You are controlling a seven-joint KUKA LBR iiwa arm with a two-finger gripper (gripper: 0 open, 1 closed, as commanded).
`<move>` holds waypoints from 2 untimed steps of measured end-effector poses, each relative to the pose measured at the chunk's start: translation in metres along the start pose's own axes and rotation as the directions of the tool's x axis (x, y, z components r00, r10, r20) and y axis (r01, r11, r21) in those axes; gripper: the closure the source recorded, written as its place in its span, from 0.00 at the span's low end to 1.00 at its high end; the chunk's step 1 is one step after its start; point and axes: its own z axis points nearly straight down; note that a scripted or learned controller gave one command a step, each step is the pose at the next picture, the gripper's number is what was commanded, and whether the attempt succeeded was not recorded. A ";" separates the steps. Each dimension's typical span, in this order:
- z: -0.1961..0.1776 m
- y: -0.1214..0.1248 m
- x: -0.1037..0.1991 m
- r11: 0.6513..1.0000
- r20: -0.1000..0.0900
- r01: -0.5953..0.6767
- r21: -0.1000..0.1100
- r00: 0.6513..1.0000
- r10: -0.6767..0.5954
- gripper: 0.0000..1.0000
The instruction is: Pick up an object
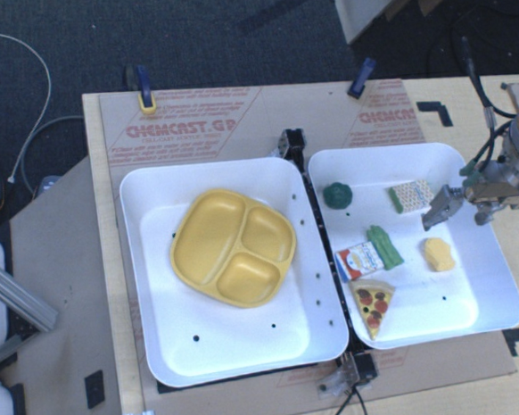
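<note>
Camera view, left bin: we see a yellow divided plate (235,259) lying flat near the middle of the left bin (154,345), set at a slant to the walls. Nothing rests in its compartments.

Camera view, right bin: the right bin (491,305) holds the small things we may pick. A dark green ball (337,195) sits near the inner wall at the far end; a patterned block (411,196) lies further right. A green stick-shaped piece (385,247) touches a red and white packet (359,260); a toy pizza slice (373,302) lies just below them. A yellow chunk (438,254) lies apart from the others.

Camera view, gripper: the gripper (460,204) reaches in over the bin's right wall. Its two fingers stand spread wide, with nothing between them.

Our reading of the pose: spread fingers above the bin suggest an approach, not a lift. The yellow chunk and the patterned block are nearest.

Likely target: we judge the yellow chunk easiest, since it has free space on all sides.

Risk: the touching green piece and packet would crowd the fingers.
</note>
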 end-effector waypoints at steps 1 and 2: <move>-0.004 0.001 0.000 1.000 0.002 0.003 -0.008 1.000 -0.003 0.00; 0.060 0.005 0.002 1.000 -0.001 0.002 0.000 1.000 -0.002 0.00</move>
